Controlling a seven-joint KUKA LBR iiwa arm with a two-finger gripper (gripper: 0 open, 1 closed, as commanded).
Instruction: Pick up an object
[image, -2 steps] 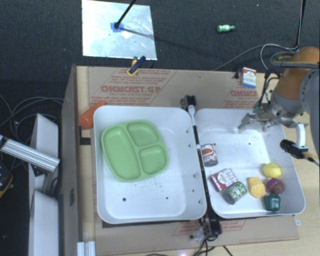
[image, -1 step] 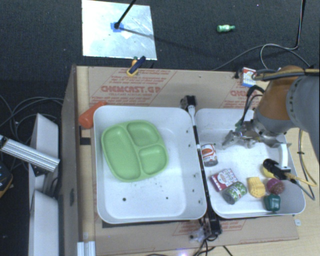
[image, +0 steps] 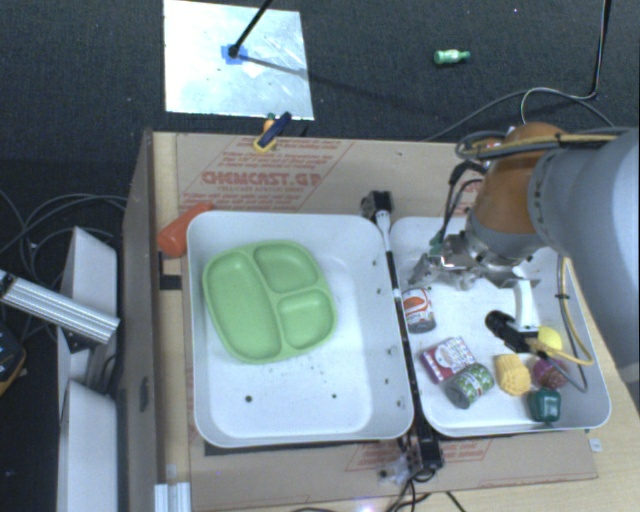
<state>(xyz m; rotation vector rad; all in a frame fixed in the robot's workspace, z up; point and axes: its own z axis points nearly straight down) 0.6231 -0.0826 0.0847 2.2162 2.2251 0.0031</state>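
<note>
End effector low in right bin, upper middle-right; grip state unclear. Cans below it.

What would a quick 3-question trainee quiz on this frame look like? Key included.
1. True or false: the green divided tray lies in the left bin.
2. Which lies nearest the divider between the bins: (a) the small can, (b) the yellow corn piece, (c) the dark green piece?
3. Over which bin is the gripper?

Key: 1 true; 2 a; 3 the right bin, near its far left corner.
</note>
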